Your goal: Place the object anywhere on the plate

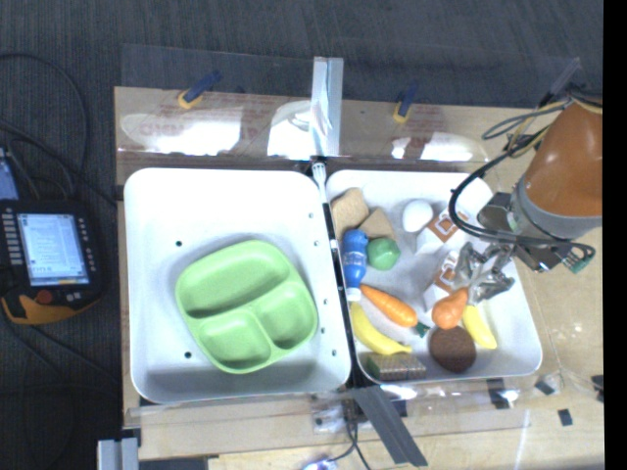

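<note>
A light green divided plate lies in the left bin. My gripper hangs low over the right side of the right bin, below the orange-banded wrist. Just under and in front of it lie a small orange fruit and a yellow piece. An orange-and-white carton sits at the gripper's left. I see nothing clearly held.
The right bin is crowded: a carrot, a banana, a blue bottle, a green ball, a white egg, a bread piece, a brown round item. A ridge divides the bins.
</note>
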